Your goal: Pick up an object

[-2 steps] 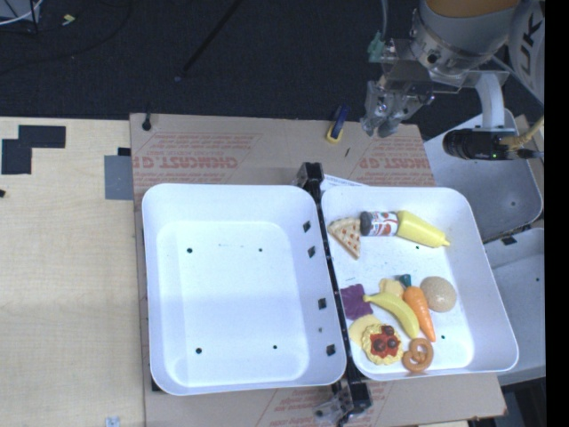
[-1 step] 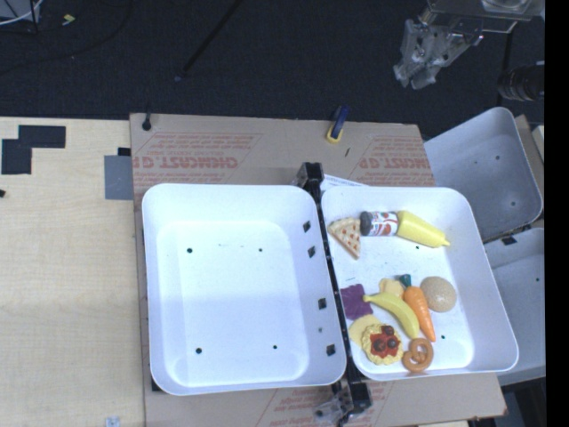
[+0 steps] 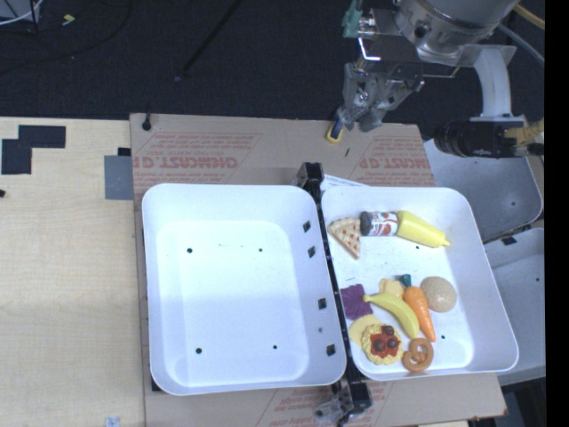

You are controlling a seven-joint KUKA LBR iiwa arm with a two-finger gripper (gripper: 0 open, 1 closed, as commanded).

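bench (image 3: 62, 265): light wood, at left | cardboard sheet (image 3: 222, 154): brown with red print, lies under both bins | black clamp (image 3: 310, 174): sits at top of seam between bins | grey metal plate (image 3: 498, 172): at right beside cardboard | black cables (image 3: 213, 25): on dark floor behind

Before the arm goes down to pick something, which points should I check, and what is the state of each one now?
1. Pincer raised above the bench, behind the bins: ok.
2. Nothing visible between its tips: cannot tell.
3. Toys are in the right white bin: ok.
4. Yellow plastic squeeze bottle lies apart from the pile, easy target: ok.
5. Yellow toy banana and orange toy carrot touch each other, crowded: not ok.
6. Pincer already over a chosen toy: not ok.
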